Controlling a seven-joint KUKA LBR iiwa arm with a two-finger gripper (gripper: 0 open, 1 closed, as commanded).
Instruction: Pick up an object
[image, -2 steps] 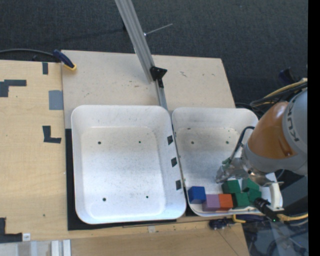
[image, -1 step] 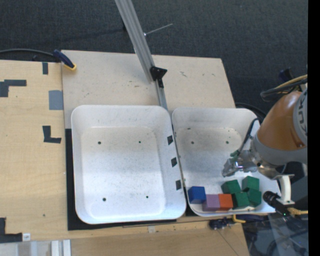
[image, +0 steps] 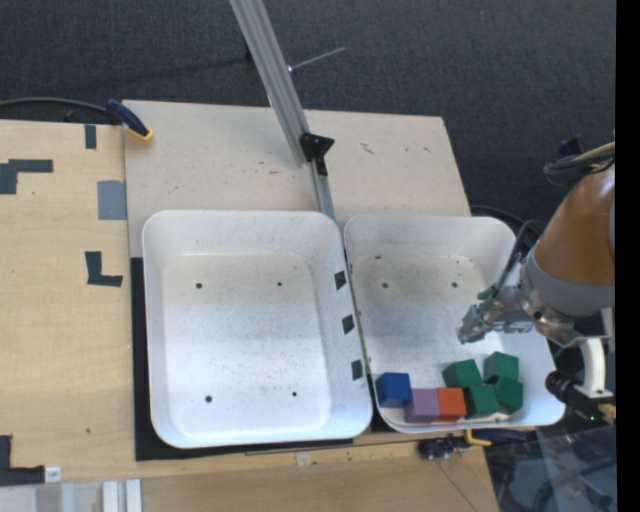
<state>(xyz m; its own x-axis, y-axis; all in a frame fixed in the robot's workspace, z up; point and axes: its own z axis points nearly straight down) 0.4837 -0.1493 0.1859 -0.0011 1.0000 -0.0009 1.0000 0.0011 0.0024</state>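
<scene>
Here the grey arm with its orange band (image: 585, 235) reaches in from the right edge and hangs over the right-hand shallow white bin (image: 425, 240). Its metal end effector (image: 482, 322) sits above the right half of that bin, just up from the cluster of blocks, and nothing shows between its tips; whether they stand apart or together cannot be told at this angle.

The blocks lie packed along the near wall of the right bin. A small blue cube (image: 394, 388) is at the left end of the row, a pale purple block (image: 426, 403) touches it on the right, and an orange block (image: 452, 402) comes next. Several dark green blocks (image: 488, 384) are heaped together at the right end, near the bin's corner and just beside the end effector.

The left-hand shallow white bin (image: 160, 300) stands beside the right one on the light wooden surface (image: 220, 150). A slanted grey metal rail (image: 278, 80) runs down from the top towards the seam between the bins. A blue and yellow tool handle (image: 130, 119) lies at the surface's far left corner.
</scene>
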